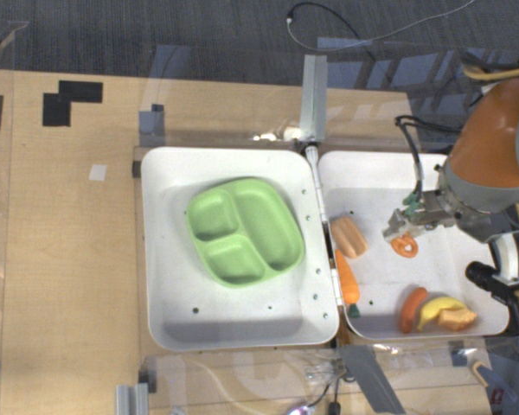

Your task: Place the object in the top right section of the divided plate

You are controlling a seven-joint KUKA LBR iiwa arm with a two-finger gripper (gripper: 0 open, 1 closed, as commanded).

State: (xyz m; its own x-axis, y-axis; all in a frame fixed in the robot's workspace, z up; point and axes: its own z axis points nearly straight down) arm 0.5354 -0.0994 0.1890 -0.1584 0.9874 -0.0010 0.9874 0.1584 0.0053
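While the gripper (404, 224) hovers in the right bin (376, 175) near its far edge, grip state unreadable, the orange ring (405, 247) lies directly beneath, divided plate (242, 230) leftward

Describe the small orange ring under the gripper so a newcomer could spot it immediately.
Look in the right white bin, just below the gripper reaching in from the right. The orange ring lies flat in open floor, apart from the bread roll and carrot at the left wall. It alone has a hole.
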